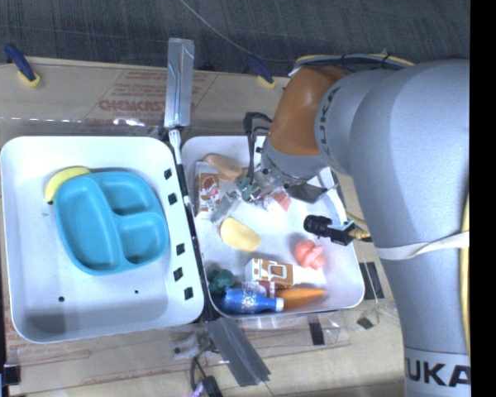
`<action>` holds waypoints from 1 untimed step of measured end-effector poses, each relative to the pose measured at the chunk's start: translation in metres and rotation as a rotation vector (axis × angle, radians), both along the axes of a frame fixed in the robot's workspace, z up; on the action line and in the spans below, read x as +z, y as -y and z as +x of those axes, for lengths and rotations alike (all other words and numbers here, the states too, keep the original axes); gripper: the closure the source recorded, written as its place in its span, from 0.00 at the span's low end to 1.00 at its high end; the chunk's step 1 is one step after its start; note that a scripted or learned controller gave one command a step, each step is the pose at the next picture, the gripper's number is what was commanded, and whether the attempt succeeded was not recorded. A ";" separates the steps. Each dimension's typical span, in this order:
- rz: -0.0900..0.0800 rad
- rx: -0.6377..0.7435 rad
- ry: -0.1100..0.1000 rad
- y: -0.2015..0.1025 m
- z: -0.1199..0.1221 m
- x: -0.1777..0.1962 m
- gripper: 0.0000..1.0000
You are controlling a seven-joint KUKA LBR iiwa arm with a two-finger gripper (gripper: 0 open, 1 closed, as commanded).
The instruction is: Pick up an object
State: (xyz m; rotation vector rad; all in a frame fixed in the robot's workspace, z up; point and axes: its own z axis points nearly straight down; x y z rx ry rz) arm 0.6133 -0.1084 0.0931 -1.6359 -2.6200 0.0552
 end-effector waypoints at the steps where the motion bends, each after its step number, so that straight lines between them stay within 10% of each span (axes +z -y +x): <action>1: 0.006 0.000 0.014 -0.005 0.002 0.008 1.00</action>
